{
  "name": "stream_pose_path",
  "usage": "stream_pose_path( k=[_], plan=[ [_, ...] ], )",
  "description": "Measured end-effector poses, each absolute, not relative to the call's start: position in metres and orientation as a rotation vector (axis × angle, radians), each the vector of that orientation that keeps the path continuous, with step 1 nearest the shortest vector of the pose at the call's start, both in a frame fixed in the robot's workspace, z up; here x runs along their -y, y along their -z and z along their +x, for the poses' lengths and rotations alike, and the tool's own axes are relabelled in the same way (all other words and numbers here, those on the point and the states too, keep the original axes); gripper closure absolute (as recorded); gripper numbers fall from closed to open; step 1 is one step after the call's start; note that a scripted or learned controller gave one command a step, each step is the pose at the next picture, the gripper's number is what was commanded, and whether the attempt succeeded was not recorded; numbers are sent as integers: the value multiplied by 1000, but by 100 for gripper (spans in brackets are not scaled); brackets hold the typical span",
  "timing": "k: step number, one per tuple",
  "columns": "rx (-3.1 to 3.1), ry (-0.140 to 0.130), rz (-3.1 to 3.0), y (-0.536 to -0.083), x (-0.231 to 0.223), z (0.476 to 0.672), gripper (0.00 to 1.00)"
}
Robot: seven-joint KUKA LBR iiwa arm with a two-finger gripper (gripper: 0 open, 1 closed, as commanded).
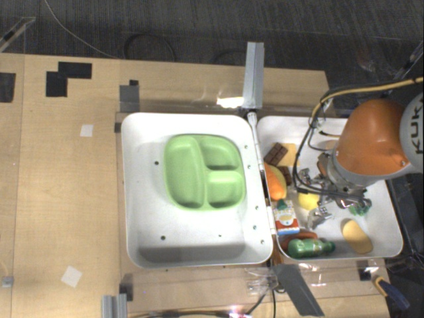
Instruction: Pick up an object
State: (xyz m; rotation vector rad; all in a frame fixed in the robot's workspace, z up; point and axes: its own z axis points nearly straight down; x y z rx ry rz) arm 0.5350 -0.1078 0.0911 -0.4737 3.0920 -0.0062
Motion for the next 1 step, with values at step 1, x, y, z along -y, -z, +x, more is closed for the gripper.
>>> stream_pose_path(
  k=[1],
  plan=[
    [-3090, 12, -479, -91, 103, 552, 0]
  ],
)
